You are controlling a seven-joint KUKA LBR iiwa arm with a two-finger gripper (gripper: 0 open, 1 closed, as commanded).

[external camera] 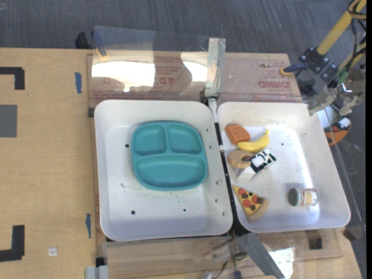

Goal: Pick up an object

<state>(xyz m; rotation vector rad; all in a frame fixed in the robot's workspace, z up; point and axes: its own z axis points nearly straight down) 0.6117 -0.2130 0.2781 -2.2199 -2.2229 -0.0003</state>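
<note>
The right white bin [325, 156] holds several small toy items. An orange waffle-like piece [237, 133] lies at its back left, with a yellow banana [256, 143] beside it. Just in front are a tan ring-shaped piece [237, 158] and a black-and-white block [261, 161]. A pizza slice [250, 201] lies near the front left, and a small can [302, 197] lies on its side at the front right. My gripper [329, 95] hangs at the bin's back right corner, outside and above the rim, away from all of these items.
The left white bin [110, 173] holds a teal divided plate [169, 154]. A clear plastic wall [174, 68] stands behind both bins. Yellow and black cabling [340, 25] runs at the upper right near the arm.
</note>
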